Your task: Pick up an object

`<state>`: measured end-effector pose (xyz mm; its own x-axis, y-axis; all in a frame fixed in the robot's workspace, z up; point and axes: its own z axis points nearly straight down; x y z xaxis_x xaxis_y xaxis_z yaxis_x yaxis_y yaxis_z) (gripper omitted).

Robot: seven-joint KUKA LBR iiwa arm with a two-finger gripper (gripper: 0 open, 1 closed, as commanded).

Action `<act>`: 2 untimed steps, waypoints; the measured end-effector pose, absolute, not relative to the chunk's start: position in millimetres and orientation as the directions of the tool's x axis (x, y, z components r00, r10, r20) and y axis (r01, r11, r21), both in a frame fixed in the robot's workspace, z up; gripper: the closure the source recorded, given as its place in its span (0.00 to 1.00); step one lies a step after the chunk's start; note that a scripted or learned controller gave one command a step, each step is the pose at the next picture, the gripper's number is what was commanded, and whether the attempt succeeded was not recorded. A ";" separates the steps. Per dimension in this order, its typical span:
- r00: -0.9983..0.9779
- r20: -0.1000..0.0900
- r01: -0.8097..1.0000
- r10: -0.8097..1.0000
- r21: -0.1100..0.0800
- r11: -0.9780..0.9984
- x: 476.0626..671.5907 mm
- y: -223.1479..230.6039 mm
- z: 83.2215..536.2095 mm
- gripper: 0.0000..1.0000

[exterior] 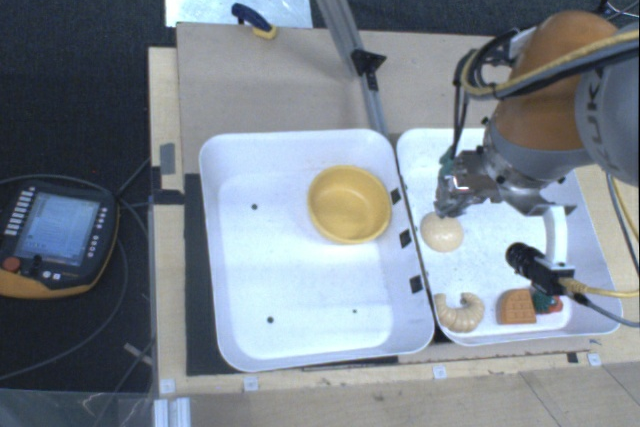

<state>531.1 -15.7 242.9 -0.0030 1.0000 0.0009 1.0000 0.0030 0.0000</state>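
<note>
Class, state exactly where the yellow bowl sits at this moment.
The yellow bowl sits in the left bin, in its upper right part near the divide with the right bin, left of the round cream object.

The two shallow white bins, the left bin point(250, 315) and the right bin point(590, 245), look like smooth moulded plastic with a faint sheen. In the left bin, the round yellow bowl point(349, 203) appears to be matt plastic. In the right bin, the pale cream rounded lump point(442, 233) has a soft, dull surface, the ridged cream crescent point(460, 312) looks ribbed, and the small orange block point(516, 307) looks grainy. The bench top point(270, 85) resembles flat, matt tan board. The grey arm's orange band point(550, 75) shines glossily. The slanted grey pole point(335, 0) at the far side looks metallic.
</note>
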 end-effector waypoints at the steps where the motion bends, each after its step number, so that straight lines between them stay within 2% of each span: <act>1: -0.004 0.001 1.000 1.000 0.000 0.004 536.0 28.0 239.4 1.00; 2: -0.004 0.001 1.000 1.000 0.000 0.004 554.2 83.8 243.1 1.00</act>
